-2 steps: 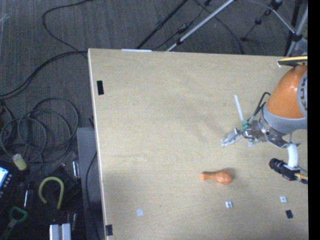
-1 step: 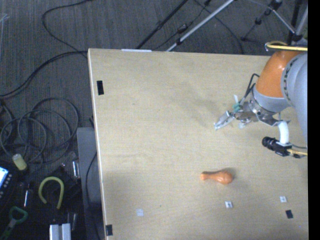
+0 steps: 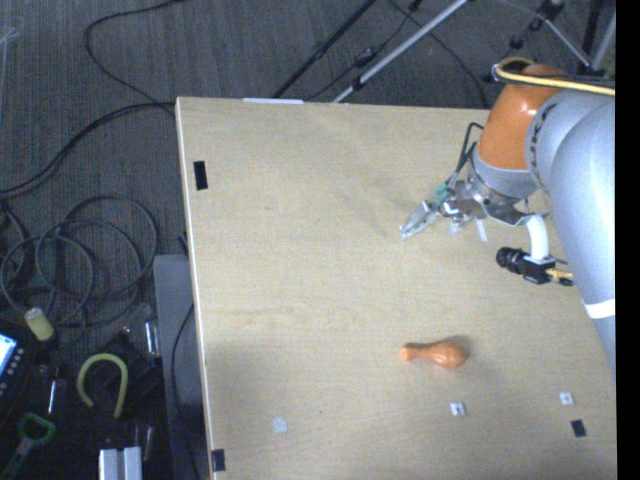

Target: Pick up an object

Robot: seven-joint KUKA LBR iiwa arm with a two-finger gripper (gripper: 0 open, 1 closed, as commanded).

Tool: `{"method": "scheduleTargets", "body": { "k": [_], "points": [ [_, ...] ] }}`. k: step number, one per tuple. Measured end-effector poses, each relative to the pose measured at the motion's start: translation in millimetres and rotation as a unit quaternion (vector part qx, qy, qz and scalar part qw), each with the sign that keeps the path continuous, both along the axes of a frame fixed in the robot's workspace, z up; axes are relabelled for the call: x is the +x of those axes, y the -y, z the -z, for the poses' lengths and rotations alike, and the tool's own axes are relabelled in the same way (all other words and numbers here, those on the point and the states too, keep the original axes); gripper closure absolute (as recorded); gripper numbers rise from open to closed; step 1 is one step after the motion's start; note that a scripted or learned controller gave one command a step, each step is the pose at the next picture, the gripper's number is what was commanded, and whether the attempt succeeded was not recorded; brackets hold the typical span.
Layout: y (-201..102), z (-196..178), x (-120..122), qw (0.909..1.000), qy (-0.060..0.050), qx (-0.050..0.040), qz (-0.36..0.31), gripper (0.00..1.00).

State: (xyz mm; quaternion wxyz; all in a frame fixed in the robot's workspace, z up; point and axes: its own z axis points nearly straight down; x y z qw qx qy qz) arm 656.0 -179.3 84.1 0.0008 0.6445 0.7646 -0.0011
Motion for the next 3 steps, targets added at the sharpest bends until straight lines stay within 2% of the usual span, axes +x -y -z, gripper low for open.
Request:
{"method": "scheduleTargets", "body": {
  "k": [1, 2, 3],
  "points": [
    [-49, 0, 12, 0.9981, 0.0, 0.0001, -0.062, 0.0],
    [-10, -29, 12, 0.9916, 0.0, -0.0006, -0.129, 0.0],
    [-43, 0, 12, 0.9703, 0.0, 0.0009, -0.242, 0.0]
  ]
}}
